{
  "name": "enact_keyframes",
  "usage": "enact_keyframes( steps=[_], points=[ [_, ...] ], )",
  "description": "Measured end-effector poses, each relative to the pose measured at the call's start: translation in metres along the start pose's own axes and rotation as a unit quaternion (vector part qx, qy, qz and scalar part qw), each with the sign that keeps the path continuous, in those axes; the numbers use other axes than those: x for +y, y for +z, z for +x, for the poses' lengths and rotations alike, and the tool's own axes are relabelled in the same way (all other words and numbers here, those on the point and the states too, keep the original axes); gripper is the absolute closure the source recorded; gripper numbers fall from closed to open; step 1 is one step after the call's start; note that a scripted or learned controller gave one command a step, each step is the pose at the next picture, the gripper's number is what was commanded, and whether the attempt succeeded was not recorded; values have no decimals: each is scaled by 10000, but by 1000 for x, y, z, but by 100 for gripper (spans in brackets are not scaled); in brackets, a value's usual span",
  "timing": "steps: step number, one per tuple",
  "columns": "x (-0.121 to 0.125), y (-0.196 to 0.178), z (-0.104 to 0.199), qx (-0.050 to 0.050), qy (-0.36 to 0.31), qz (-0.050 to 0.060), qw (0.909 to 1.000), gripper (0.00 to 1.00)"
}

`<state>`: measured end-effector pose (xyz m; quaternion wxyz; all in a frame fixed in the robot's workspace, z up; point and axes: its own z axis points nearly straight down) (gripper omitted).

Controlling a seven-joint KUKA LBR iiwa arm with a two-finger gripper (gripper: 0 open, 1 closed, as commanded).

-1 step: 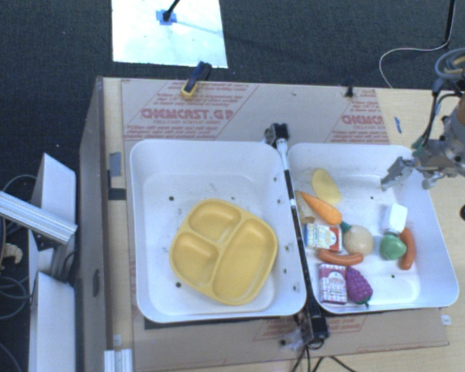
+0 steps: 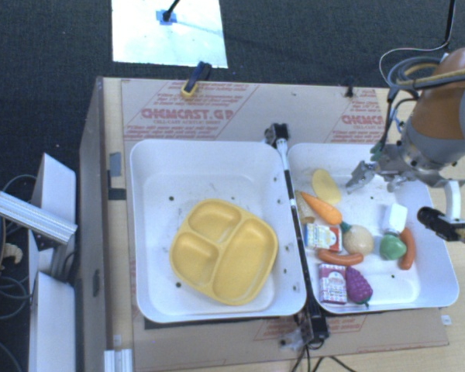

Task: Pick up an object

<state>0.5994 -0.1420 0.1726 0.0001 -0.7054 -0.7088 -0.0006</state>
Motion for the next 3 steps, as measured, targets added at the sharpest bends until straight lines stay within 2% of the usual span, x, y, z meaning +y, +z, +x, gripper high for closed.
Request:
enact_keyframes(
  steps=[1,2,3],
  points=[
    [-25,79,35,-9,15,-10,10000,0],
    [-24,69,36,-6,9,-16,10000,100],
    [38,-10,125,-24,34,76,10000,100]
  ],
)
